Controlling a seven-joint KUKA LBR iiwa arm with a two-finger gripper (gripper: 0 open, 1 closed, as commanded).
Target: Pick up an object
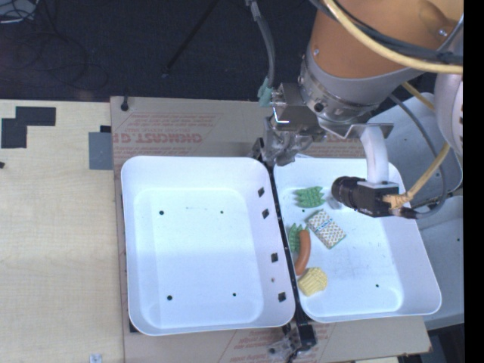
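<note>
Camera view looks down on the surface [53, 225], where the left bin [193, 308] sits bare beside the right bin [408, 293]. Along the right bin's left side lie a green toy [308, 197], a patterned packet [327, 228], a carrot [302, 251] and a yellow corn piece [312, 281], close together. The claw [284, 151] hangs over the far end of the divide between the bins, carrying nothing; I cannot tell whether it is spread or closed. The step looks like the approach. Next, it likely needs to travel nearward and right, then descend onto one object.
</note>
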